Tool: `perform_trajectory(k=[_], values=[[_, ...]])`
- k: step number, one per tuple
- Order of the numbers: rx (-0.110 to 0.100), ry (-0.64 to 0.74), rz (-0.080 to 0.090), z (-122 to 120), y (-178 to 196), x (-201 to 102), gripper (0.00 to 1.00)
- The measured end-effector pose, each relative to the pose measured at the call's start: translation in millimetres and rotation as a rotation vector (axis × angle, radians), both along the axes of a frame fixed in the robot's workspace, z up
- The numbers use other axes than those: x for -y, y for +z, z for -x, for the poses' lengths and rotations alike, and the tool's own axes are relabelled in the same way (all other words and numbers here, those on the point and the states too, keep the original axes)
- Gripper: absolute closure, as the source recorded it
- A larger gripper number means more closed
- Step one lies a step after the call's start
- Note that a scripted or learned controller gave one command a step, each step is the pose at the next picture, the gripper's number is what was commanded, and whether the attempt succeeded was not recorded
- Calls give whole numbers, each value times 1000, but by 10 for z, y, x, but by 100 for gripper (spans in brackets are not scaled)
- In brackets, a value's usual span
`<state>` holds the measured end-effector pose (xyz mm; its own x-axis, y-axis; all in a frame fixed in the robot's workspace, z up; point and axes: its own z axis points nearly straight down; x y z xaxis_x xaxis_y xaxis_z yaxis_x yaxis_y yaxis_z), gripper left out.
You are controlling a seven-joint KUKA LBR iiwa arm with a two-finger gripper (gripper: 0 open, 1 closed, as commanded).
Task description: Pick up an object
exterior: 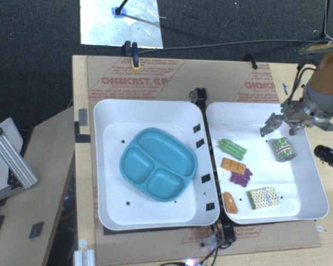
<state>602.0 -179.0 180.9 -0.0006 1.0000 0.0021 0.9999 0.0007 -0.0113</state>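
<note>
Green-patterned can [283, 149] (on its side, right bin [316, 204]) lies just below the pincer [282, 125], fingers spread, gripping nothing.

Right bin [316, 201]: open floor along the far wall and down the middle. Obstacles cluster at the left wall (green piece [232, 148], orange block [233, 165], purple piece [240, 177], orange lump [230, 202]); patterned box [263, 197] near the front; small can [283, 149] at right. Left bin [108, 148]: blue divided plate [157, 163] takes the centre, margins free.
</note>
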Motion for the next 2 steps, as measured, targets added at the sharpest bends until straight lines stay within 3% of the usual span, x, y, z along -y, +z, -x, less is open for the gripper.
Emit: perform_trajectory(k=[1, 2], values=[[13, 3, 2, -32, 79, -4, 0], [10, 2, 2, 1, -531, -37, 0]])
